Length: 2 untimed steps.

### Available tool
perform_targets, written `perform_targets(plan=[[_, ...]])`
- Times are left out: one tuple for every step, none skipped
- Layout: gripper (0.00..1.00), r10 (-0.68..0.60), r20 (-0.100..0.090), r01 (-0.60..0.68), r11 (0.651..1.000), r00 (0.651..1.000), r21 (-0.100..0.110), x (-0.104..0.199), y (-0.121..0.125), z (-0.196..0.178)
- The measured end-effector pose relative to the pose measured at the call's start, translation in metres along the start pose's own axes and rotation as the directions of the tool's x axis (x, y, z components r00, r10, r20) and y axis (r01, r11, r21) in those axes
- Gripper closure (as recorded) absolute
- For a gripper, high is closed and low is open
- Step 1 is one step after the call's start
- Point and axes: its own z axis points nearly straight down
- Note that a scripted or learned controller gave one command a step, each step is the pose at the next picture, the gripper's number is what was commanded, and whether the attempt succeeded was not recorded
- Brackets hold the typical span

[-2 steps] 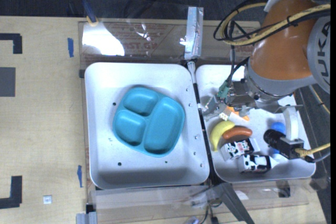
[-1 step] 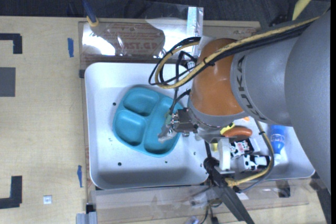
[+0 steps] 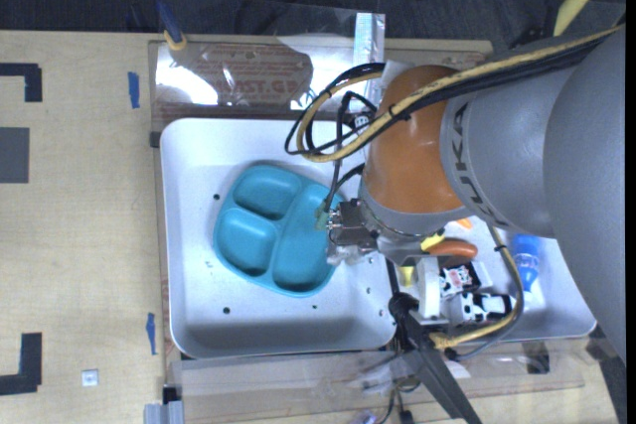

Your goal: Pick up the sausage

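Observation:
A small orange-red elongated piece, which looks like the sausage [image 3: 456, 251], lies in the right bin [image 3: 571, 313], just below the arm's wrist and partly covered by it. My gripper [image 3: 345, 229] hangs under the orange band, over the divide between the two bins. Its metal body is beside the right rim of a blue compartment plate [image 3: 273, 228]. The sausage is to the gripper's right, apart from it. The wrist hides most of the gripper.
The blue plate rests in the left bin [image 3: 189, 213], towards its right side. A blue and white object [image 3: 527, 265] and a black and white item [image 3: 475, 305] lie in the right bin near the sausage. The arm covers most of the right bin.

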Motion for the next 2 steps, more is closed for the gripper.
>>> perform_targets(plan=[[1.0,-0.205,-0.001,0.205,0.979,0.979,0.002,0.046,-0.001,0.064],[1.0,-0.172,-0.006,0.172,0.985,0.985,-0.022,0.1,0.007,0.103]])
